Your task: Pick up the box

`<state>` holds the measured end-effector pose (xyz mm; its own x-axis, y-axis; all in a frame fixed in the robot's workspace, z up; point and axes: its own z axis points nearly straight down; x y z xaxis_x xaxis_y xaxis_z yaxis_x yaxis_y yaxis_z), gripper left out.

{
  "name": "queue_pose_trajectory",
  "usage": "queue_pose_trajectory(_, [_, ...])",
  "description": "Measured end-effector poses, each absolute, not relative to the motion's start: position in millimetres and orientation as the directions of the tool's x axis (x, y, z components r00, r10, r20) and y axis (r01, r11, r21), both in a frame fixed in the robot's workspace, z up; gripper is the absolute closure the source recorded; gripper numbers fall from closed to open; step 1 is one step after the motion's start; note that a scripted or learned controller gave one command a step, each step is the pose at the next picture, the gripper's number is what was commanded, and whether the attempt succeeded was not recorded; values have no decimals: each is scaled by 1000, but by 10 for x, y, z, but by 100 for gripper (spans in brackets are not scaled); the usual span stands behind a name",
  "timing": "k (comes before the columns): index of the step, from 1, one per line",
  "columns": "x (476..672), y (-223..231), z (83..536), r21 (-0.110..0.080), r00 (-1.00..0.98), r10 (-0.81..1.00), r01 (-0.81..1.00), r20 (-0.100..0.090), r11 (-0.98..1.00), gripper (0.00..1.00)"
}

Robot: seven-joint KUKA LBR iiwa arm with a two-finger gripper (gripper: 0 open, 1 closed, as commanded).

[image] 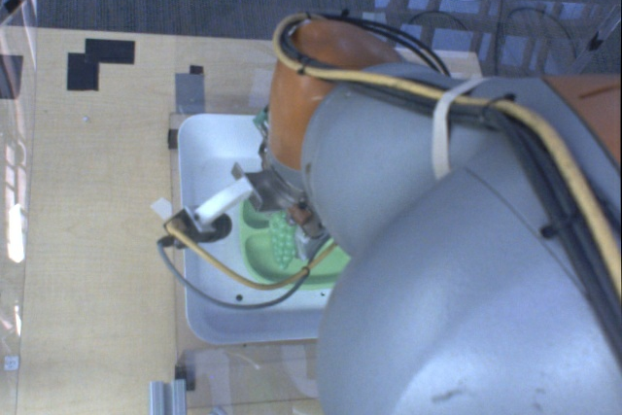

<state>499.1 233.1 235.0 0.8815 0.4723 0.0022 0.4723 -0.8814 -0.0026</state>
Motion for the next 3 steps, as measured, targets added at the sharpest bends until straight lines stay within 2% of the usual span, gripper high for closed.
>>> queue_pose_trajectory(1, [5014,1901,3799,1,758,653,653,3,-758,100])
queue_pose_trajectory(2, [4868,2354,3389,1,535,845,845,1,-535,100])
queue_pose_trajectory(3, [4868,2348,2549,-1,420,908,908,-1,-420,100])
